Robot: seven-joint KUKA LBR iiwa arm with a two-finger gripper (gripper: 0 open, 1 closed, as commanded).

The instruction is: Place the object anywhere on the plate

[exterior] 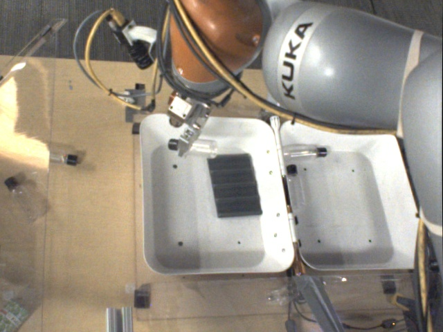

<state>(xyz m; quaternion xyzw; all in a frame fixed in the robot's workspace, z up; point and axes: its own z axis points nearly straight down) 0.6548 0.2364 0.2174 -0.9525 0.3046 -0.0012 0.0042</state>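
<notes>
A dark grey ribbed plate (235, 185) lies flat in the middle of the left bin (159, 247). A clear vial (202, 146) with a black cap lies on its side near that bin's back left corner, up and left of the plate. My gripper (185, 141) hangs down from the orange wrist right over the vial's capped end and partly covers it. Whether the vial is between the gripper's tips cannot be made out.
The right bin (346, 254) holds another clear vial (304, 152) along its back wall and a small black-capped piece (291, 170) by the dividing wall. Loose vials (66, 159) lie on the bench at left. Yellow cables (97, 61) loop behind the bins.
</notes>
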